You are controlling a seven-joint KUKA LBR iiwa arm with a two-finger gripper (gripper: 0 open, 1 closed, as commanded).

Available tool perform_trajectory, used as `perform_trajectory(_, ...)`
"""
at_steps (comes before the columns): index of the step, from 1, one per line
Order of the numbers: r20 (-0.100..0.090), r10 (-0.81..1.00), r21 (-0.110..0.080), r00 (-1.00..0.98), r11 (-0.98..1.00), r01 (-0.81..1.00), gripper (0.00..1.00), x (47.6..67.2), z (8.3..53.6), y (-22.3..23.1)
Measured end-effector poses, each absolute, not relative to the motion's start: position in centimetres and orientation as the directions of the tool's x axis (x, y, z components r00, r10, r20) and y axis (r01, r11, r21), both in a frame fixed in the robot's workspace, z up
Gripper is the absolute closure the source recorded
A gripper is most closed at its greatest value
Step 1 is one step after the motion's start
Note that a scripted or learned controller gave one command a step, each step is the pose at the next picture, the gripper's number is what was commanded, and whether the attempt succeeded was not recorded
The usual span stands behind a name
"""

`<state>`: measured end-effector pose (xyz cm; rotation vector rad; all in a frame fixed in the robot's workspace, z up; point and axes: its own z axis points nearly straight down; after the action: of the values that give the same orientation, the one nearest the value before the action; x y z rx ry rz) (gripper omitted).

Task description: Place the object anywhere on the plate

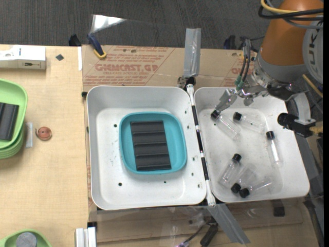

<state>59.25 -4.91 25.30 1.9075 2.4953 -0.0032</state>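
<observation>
Several clear vials with black caps lie in the right bin (293, 187): one (226, 126) at the upper left, one (251, 119) beside it, one (273, 149) to the right, and more (230, 172) toward the front. A teal plate (177, 133) holding a black ridged insert (150, 145) rests in the left bin (103, 153). My gripper (235, 101) hangs over the back left part of the right bin, just above the two upper vials. Its fingers (222, 104) stand apart, and nothing shows between them.
The orange-banded wrist (293, 30) and its cables rise over the right bin's back edge. A raised divider (198, 138) separates the bins. A green tray (13, 120) and a small round knob (44, 133) sit on the wooden bench at left.
</observation>
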Motion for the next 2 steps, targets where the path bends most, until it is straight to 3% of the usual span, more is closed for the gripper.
perform_trajectory(1, -0.002, 0.992, -0.002, -0.129, 0.129, 0.992, 0.00, 58.3, 35.4, -10.6)
perform_trajectory(2, -0.002, 1.000, -0.002, 0.029, -0.029, 1.000, 0.00, 63.0, 44.1, -15.8)
